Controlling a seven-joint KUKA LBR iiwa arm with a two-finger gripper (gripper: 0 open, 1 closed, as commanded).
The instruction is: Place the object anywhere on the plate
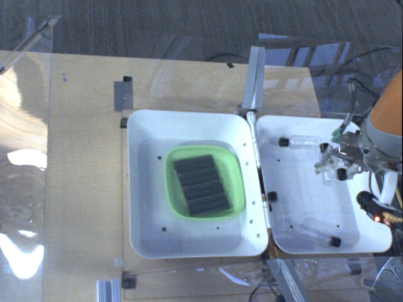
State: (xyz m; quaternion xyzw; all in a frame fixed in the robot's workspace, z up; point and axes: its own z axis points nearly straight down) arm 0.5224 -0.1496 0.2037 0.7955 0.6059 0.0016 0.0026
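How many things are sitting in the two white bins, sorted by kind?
Green plate: 1
Dark ridged block on the plate: 1
Clear tubes with black caps: 2
Total: 4

We saw the arm (385, 115) come in from the right edge, its orange band uppermost and the grey wrist below it. Our hand (332, 163) pointed left and downward at the arm's end, a cluster of pale metal parts and cables. We could not make out its tips clearly.
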